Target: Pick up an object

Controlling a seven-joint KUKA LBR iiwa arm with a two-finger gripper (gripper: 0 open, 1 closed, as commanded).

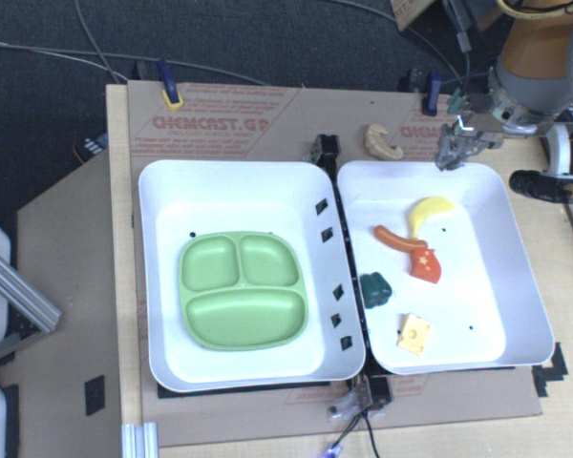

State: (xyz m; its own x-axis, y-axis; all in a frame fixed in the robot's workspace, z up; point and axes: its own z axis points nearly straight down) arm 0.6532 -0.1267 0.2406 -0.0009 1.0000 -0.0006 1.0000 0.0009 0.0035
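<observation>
Camera view: the gripper (pixel 451 156) hangs over the far rim of the right bin (pixel 516 256), nothing visible in its grasp, and whether it is spread or closed cannot be told from this angle. The candidate objects lie well apart from it: a yellow banana (pixel 428 212) touching an orange carrot (pixel 397 239), a red piece (pixel 427 266), a dark green piece (pixel 374 288) and a yellow cheese block (pixel 414 333). A descent from here would likely strike the rim, and the crowded banana, carrot and red piece invite a glancing, failed grasp.

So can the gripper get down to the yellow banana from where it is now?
Probably yes. The gripper hangs over the right bin's far rim, and the banana lies just below it in view, with open bin floor around it; only the orange sausage lies near.
</observation>
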